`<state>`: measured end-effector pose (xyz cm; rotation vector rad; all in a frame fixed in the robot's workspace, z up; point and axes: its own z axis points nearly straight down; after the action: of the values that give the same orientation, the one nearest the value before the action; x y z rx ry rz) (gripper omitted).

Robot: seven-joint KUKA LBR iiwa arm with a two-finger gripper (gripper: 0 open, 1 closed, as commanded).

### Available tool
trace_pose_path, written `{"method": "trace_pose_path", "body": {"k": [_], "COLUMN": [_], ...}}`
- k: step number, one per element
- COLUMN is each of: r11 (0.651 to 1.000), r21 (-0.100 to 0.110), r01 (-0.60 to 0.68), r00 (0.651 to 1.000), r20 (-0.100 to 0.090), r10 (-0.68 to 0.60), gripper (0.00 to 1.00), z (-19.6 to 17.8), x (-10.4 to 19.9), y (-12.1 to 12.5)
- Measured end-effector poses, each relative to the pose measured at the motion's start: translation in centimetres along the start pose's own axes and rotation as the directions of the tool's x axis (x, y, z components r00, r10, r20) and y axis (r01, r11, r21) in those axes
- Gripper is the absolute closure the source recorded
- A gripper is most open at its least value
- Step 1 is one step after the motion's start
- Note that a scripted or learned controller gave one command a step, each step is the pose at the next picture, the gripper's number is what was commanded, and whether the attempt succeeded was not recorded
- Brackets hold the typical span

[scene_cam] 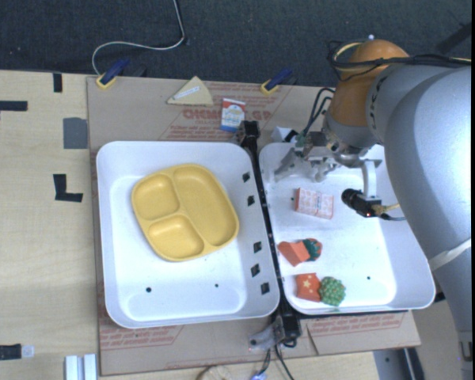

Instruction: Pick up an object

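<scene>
Pink packet (313,203) flat in right bin (380,287), toward its far end, long axis roughly across the bin, slightly tilted. Print on it too small to read. Nearer the front edge, orange-and-green toy (299,251), then orange block (307,286) touching green ball (332,290). Yellow divided plate (184,210) lying in left bin (119,275), long axis slanting toward its front right corner. Gripper (305,161) hanging low over right bin's far end, just beyond packet, grasping nothing visible; jaws' spread impossible to tell. Arm (427,157) bulky, blurred, covering bin's right edge.
</scene>
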<state>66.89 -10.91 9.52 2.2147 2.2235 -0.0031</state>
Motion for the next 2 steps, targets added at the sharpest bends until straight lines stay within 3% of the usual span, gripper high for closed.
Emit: {"method": "trace_pose_path", "body": {"k": [1, 2], "r11": [1.000, 1.000], "r21": [-0.002, -0.002], "r01": [-0.002, -0.001], "r00": [1.000, 1.000], "r20": [-0.002, -0.001], "r10": [0.002, 0.001], "gripper": [0.00, 1.00], "z": [0.9, -0.1], "x": [-0.2, -0.2], "y": [-3.2, -3.2]}}
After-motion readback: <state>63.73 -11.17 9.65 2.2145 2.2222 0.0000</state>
